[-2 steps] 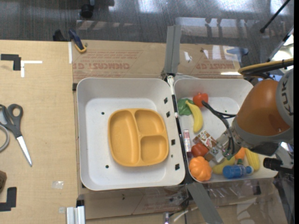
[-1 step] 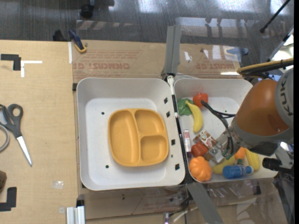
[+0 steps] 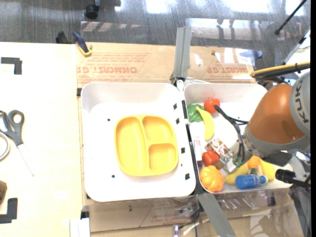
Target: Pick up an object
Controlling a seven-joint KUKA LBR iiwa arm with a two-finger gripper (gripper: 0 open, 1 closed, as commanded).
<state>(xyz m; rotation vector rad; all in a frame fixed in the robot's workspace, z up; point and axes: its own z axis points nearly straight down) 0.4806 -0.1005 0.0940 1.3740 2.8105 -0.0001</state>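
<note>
Altogether, 2 white bins [image 3: 94, 132], 1 yellow tray [image 3: 146, 144], 1 pumpkin [image 3: 212, 178], 1 blue bottle [image 3: 249, 181].

You see scissors [image 3: 15, 125] lying on the white board [image 3: 37, 132] at the left, well apart from a blue-handled clamp [image 3: 82, 43] on the cardboard [image 3: 128, 65].

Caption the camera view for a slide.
Arm reaches over right bin of toy food; yellow tray in left bin.

This looks like a robotics lab. A grey and orange industrial arm [image 3: 276, 117] reaches over two white bins [image 3: 94, 132] set on flattened cardboard [image 3: 123, 65]. Scissors [image 3: 15, 125] lie on the bench [image 3: 39, 132], a tripod leg [image 3: 294, 11] stands on grey carpet [image 3: 148, 14].
</note>
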